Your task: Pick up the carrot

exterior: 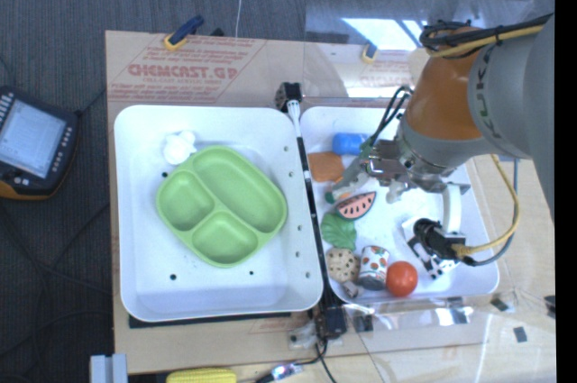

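Your arm's orange band hangs over the right bin (469,287), gripper (368,163) low beside the carrot (325,166) near its left wall. Finger state: you cannot tell, so the grasp looks unfinished; next, close on the carrot and lift.

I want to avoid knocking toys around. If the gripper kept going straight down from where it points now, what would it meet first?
Most likely the watermelon slice, which lies just under the gripper, with the orange piece beside it. Depth is hard to judge from this slanted view.

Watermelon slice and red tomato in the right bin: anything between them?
In the camera view, between the watermelon slice and the red tomato lies a small red-and-white mushroom-like toy; otherwise bare white bin floor.
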